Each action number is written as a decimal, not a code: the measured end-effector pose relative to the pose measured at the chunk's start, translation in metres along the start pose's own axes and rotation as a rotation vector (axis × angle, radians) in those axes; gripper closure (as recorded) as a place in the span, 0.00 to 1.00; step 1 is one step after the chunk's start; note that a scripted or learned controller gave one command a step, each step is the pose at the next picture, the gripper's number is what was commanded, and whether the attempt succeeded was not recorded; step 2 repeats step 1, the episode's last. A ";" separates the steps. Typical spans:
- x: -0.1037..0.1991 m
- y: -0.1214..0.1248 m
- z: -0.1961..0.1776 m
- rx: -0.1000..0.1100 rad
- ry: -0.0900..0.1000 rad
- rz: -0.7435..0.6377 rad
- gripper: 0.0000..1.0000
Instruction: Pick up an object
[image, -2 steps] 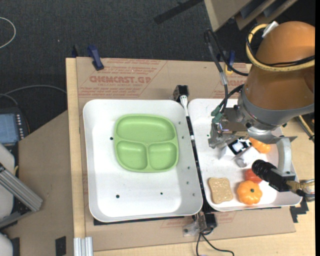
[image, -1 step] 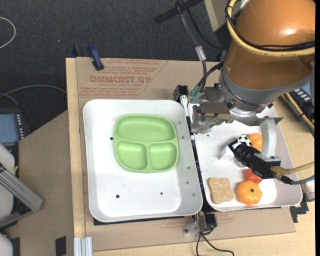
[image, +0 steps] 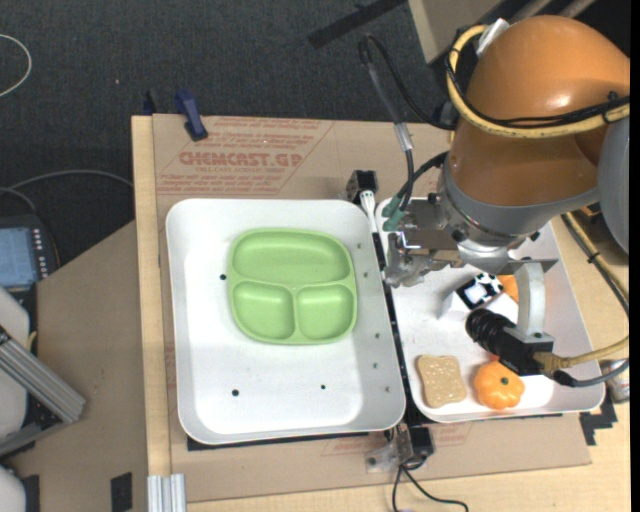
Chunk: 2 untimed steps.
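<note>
Several objects sit at the near end of the right bin (image: 570, 400): a slice of toast (image: 440, 379) and an orange pumpkin (image: 499, 385) side by side. The gripper (image: 405, 255) hangs farther back and left, at the bins' shared edge; its grip state I cannot tell.
</note>
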<state>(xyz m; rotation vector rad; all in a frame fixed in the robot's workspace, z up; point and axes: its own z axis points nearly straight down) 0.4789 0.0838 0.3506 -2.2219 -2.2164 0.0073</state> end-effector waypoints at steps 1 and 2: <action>0.008 0.001 -0.067 -0.014 0.003 -0.005 1.00; 0.008 0.001 -0.067 -0.014 0.003 -0.005 1.00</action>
